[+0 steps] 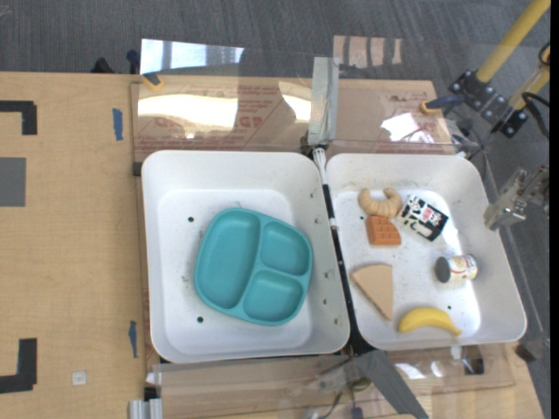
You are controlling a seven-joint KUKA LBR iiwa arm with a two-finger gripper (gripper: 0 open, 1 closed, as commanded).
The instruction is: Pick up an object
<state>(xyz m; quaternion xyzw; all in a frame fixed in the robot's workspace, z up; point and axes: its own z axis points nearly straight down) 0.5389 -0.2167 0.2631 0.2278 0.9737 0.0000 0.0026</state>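
Counter (70, 234): brown cardboard is covering it | floor (262, 7): grey carpet is lying behind | end effector (515, 201): is hovering at right edge, grip state unclear.

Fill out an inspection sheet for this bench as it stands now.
Surface: cardboard-covered bench bearing two white bins, left bin and right bin, side by side.
Job's things: in the right bin, a croissant, waffle, black-and-white carton, can on its side, tan wedge, banana. All lie apart except croissant and waffle, which nearly touch.
Clutter: teal divided plate in the left bin.
Gripper: metal part at the right bin's far right edge; state cannot be told.
Cables: nothing seen.
Surroundings: grey carpet, yellow pole, blue tape on the cardboard.
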